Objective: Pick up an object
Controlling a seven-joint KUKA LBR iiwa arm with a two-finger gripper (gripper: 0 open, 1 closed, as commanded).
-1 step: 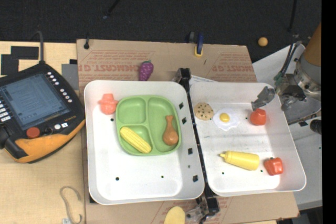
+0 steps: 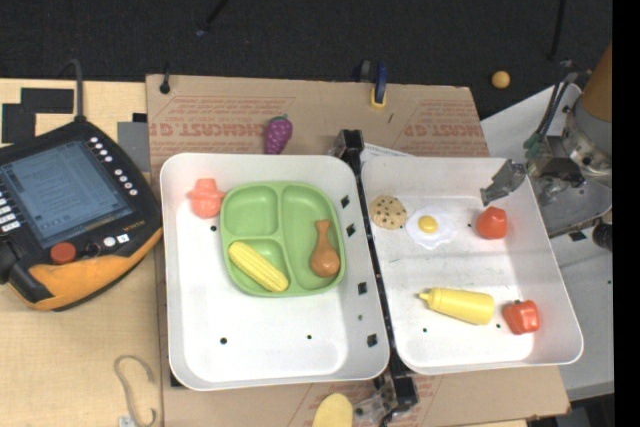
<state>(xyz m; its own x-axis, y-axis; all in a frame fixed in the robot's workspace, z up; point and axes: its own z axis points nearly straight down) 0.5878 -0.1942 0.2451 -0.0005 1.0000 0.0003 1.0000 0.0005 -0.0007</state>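
Two white bins sit side by side. The left bin [image 2: 200,315] holds a green plate [image 2: 255,215] with a yellow corn [image 2: 258,267] and a brown chicken leg [image 2: 323,250] on it, and a pink toy [image 2: 204,198] just beside the plate. The right bin [image 2: 480,340] holds a cookie [image 2: 388,211], a fried egg [image 2: 430,227], a red tomato [image 2: 491,223], a yellow mustard bottle [image 2: 458,304] and a red pepper [image 2: 521,317]. The gripper [image 2: 505,183] hangs over the right bin, just above the tomato. A purple grape bunch [image 2: 278,133] lies behind the bins.
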